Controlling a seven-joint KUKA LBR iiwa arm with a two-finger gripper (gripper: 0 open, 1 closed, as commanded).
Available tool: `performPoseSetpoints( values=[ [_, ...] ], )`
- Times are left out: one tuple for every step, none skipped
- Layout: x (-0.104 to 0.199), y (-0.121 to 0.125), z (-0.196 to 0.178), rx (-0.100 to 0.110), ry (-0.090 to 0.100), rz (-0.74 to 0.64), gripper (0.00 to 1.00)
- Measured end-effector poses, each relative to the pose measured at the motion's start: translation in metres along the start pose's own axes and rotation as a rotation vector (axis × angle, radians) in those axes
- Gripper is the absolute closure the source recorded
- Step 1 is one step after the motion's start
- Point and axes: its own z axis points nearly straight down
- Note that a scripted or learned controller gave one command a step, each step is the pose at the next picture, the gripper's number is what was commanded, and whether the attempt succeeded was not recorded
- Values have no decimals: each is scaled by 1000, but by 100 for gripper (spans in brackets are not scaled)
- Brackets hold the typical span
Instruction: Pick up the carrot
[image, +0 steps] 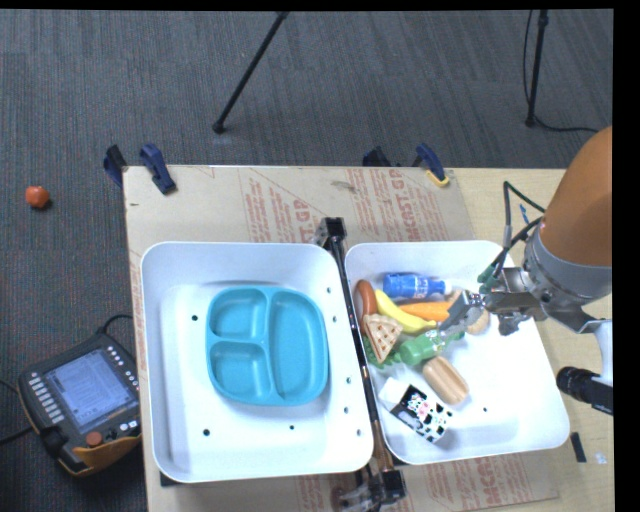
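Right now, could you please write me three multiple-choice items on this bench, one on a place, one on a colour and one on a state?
1. Where does the carrot lie?
A. In the right bin, among the toy food
B. On the divided plate
C. On the carpet beside the bench

2. What colour is the divided plate in the left bin?
A. Red
B. Light blue
C. Black

3. How does the hand stand to the carrot?
A. Raised far above the left bin
B. Parked off the bench
C. Low in the right bin, close by the carrot's right end

Answers:
1 A: the orange carrot lies in the right bin, between the blue bottle and the banana.
2 B: the plate is light blue.
3 C: the hand is down by the carrot's right end; whether it grips cannot be told.
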Motion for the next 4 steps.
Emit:
performPoseSetpoints(
  values=[
    [-14, 75, 9, -1, 0, -2, 0],
    [-33, 105, 88, 1, 0, -59, 0],
    [-56, 103, 168, -1, 0, -253, 0],
    [-35, 136, 197, -1, 0, -548, 0]
  ],
)
